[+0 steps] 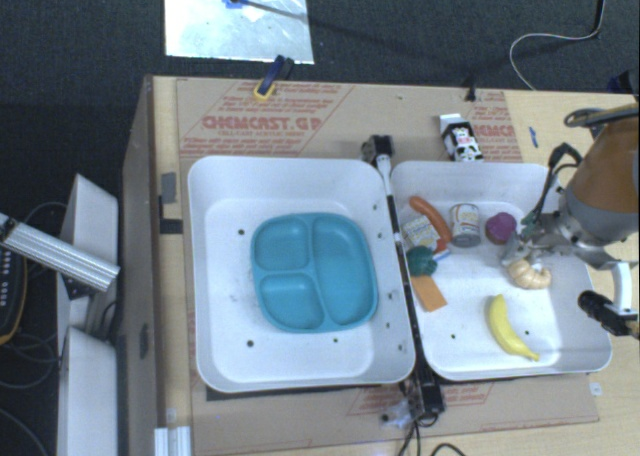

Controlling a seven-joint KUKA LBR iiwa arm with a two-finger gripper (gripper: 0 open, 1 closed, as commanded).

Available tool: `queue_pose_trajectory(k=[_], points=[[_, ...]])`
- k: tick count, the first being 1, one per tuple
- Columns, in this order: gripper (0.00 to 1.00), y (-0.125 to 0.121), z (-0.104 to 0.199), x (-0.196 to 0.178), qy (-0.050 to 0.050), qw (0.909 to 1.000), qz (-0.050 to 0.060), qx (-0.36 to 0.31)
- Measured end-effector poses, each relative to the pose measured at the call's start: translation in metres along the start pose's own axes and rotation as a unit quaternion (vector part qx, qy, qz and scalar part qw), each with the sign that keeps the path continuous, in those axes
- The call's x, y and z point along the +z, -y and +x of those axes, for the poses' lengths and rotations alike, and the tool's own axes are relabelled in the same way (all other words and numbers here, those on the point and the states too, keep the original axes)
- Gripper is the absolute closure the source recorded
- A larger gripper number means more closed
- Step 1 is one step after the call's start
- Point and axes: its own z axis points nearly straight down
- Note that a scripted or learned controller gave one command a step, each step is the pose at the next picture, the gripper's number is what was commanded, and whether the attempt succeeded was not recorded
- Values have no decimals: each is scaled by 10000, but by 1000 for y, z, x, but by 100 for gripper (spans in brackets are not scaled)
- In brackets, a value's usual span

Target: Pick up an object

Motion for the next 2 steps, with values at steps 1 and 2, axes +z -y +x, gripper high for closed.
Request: queue_pose_trajectory(k=[1, 2], points=[[100, 10, 64, -83, -6, 10000, 1, -9], [100, 33, 71, -84, -6, 10000, 17, 3]])
